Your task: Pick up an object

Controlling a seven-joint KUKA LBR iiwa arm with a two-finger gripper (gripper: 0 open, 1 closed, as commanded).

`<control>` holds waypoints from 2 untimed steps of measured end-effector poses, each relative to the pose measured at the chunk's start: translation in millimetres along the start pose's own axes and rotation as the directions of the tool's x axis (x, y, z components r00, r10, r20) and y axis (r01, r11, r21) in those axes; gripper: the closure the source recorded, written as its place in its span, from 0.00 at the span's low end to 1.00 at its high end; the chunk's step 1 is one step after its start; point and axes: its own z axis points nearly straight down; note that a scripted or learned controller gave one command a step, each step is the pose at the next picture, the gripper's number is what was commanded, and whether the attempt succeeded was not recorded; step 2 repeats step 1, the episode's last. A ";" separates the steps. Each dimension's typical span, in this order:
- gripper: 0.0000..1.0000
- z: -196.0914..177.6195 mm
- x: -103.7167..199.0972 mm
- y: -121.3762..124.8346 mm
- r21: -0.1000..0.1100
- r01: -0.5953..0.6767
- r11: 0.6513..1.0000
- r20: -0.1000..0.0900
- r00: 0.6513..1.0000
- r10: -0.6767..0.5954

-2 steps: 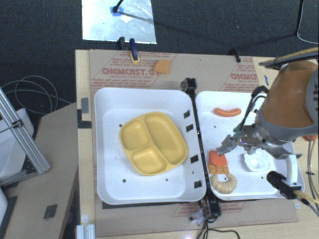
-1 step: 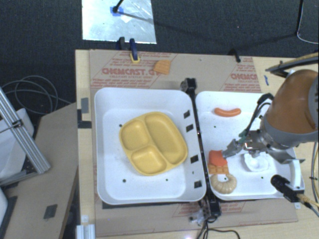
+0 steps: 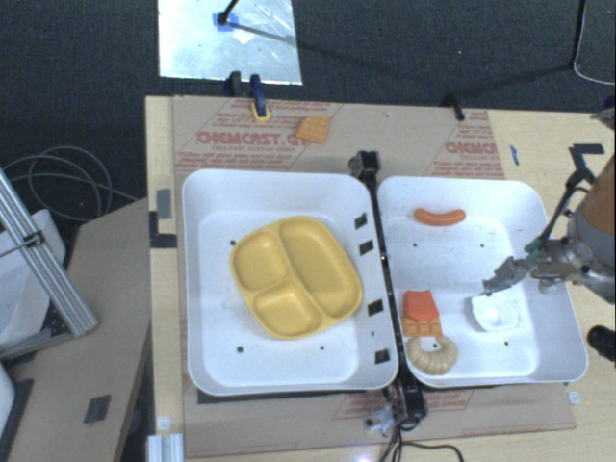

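The right bin [image 3: 553, 354] holds an orange sausage [image 3: 440, 217] near its far wall. An orange-red block [image 3: 421, 309] and a beige ring [image 3: 432, 353] lie at its near left corner. A small white object [image 3: 493, 314] rests toward the near middle. My gripper [image 3: 501, 278] reaches in from the right and hangs just above and beyond the white object, apart from the sausage, the block and the ring. Nothing shows between its tips.
A yellow divided plate [image 3: 294, 275] lies in the left bin [image 3: 207, 354]. An orange piece [image 3: 313, 129] sits on the cardboard behind the bins, near a blue and yellow clamp [image 3: 258, 96]. Black clips [image 3: 367, 248] run along the wall between the bins.
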 end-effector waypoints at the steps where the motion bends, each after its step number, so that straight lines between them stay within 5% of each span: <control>1: 0.00 -165.1 87.2 3.1 -0.017 0.017 1.000 -0.004 1.000 -0.017; 2: 0.00 -165.1 87.2 3.1 -0.017 0.017 1.000 -0.004 1.000 -0.017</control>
